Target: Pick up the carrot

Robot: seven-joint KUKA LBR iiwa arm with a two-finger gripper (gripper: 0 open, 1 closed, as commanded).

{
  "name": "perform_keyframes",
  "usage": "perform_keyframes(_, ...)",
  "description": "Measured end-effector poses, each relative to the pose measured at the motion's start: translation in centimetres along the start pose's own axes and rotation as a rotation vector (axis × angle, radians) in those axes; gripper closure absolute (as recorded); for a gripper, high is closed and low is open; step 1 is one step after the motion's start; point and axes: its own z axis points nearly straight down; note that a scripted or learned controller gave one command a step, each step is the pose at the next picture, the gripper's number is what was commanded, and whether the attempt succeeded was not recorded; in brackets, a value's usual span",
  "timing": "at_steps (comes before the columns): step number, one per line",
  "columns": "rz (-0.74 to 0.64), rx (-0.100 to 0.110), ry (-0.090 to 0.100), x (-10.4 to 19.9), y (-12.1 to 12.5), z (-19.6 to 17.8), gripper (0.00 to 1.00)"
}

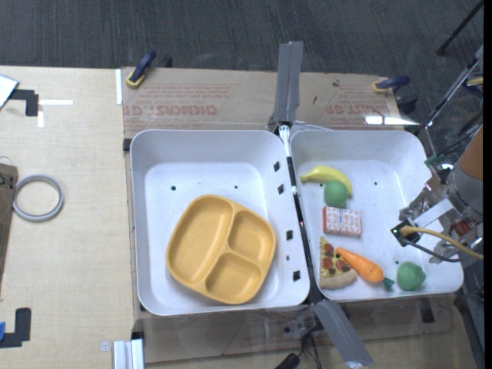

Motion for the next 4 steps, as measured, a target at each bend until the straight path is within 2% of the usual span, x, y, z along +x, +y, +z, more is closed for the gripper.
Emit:
perform_keyframes(1,-0.287,0.002,-0.001,3.1,-6.1,9.5,0.0)
perform_keyframes(2,-0.092,0.0,0.0,4.4,1.7,9.5,0.0)
perform_keyframes(3,0.181,0.0,0.0,4.2,6.3,2.3,0.0)
perform_keyframes(4,0.195,0.0,-0.001,-1.2,5.2,-7.1,0.0)
